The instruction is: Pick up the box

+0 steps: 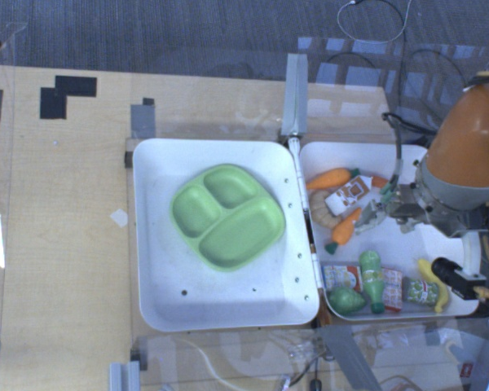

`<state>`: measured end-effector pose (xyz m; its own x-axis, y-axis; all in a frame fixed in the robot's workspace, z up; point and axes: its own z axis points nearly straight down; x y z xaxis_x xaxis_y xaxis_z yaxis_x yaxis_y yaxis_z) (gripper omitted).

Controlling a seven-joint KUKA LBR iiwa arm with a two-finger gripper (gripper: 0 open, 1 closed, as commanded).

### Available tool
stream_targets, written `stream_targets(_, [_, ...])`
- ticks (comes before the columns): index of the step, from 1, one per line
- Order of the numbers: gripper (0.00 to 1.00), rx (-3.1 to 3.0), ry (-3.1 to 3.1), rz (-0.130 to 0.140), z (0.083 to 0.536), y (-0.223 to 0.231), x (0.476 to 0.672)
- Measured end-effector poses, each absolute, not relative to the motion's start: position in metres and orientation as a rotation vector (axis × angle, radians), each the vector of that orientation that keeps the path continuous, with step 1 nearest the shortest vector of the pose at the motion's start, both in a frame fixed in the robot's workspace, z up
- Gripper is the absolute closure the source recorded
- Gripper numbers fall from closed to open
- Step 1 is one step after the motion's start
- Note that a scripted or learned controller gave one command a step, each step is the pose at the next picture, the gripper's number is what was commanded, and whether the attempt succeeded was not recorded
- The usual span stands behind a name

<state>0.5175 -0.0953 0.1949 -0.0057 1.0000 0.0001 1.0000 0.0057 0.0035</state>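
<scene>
Wooden bench [65, 243]: two white bins are carried side by side. Left bin [159, 300]: a green divided plate [226, 216] is set centrally. Right bin [322, 157]: the box [348, 195] is found near its left wall between two carrots; the gripper [373, 213] is positioned just beside it, fingers apart, nothing clamped.

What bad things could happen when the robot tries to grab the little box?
The box lies squeezed between two carrots, so the hand might catch a carrot instead, or push the box away sideways. The bin is crowded with other toys too, like the green bottle, which could get bumped.
</scene>
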Motion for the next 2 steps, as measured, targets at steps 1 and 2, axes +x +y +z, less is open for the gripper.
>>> stream_targets(1, [0.00,2.167,2.260,0.014,0.0897,-0.0965,0.4914])
stream_targets(2, [0.00,2.193,2.236,0.016,0.0897,-0.0973,0.4912])
